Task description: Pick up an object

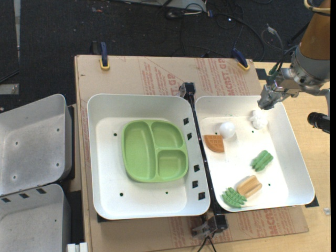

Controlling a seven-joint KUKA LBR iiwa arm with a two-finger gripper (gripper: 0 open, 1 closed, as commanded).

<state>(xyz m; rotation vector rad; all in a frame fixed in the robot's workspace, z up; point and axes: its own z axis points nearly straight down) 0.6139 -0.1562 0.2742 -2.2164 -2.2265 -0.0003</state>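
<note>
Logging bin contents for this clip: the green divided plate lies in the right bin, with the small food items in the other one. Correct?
Not quite. The camera view shows the green divided plate in the left bin; the small food items, such as the orange piece, lie in the right bin.

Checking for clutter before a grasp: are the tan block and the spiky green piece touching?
Touching: the camera view shows the tan block overlapping the spiky green piece.

Setting: robotics laboratory test bench. Evidence: cardboard sheet [157, 70] as the landmark, fixed at its far edge by two yellow-tipped clamps [104, 62]; two white bins [105, 203] side by side on top of it; industrial arm [315, 51] over its right far corner; loose cables [231, 14] on dark carpet [47, 25] beyond its far edge; spare white trays [31, 135] left of it.
</note>
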